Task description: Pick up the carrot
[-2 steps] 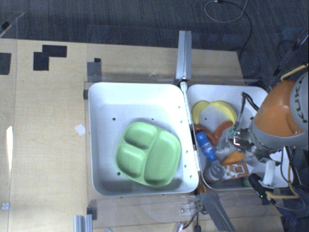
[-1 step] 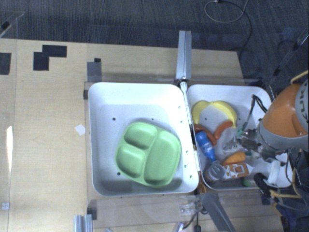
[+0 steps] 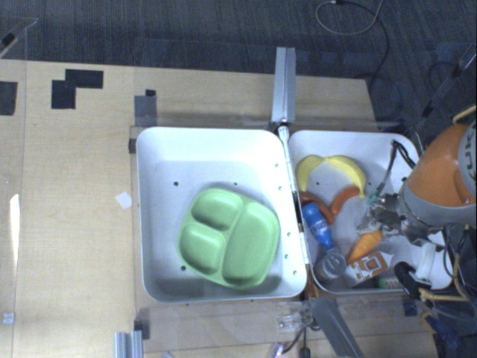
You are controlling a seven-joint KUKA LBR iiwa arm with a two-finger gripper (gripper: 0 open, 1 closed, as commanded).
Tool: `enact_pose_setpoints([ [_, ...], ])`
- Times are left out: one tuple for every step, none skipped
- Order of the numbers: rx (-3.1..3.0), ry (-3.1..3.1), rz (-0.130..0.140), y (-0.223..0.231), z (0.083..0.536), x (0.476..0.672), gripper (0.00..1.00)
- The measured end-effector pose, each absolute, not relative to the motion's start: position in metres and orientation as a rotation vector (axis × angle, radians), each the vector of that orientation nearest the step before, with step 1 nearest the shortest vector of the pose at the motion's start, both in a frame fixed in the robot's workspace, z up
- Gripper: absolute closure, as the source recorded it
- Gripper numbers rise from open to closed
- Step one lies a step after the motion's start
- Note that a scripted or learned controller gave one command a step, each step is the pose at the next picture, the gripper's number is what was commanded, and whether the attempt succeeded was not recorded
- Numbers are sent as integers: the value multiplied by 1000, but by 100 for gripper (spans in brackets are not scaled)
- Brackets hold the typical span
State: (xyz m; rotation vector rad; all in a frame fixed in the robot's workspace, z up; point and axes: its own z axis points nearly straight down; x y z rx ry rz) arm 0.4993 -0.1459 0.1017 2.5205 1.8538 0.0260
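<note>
The carrot [image 3: 364, 245] is a short orange piece lying in the right bin [image 3: 344, 135], near its front right part. My gripper [image 3: 378, 221] hangs low over the bin, just above and to the right of the carrot's upper end. It looks to be touching or nearly touching the carrot. The grey wrist and its orange band [image 3: 441, 171] reach in from the right and hide part of the bin's right side.
Around the carrot lie a blue bottle [image 3: 319, 227], a grey can [image 3: 331, 264], a printed packet [image 3: 370, 268], a red-orange curved item [image 3: 341, 198] and a yellow item [image 3: 347, 168]. The left bin [image 3: 160, 170] holds a green divided plate [image 3: 229, 237].
</note>
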Motion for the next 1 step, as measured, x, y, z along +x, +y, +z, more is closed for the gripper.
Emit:
enact_pose_setpoints([
  [2458, 1952, 5, -84, 176, 495, 100],
])
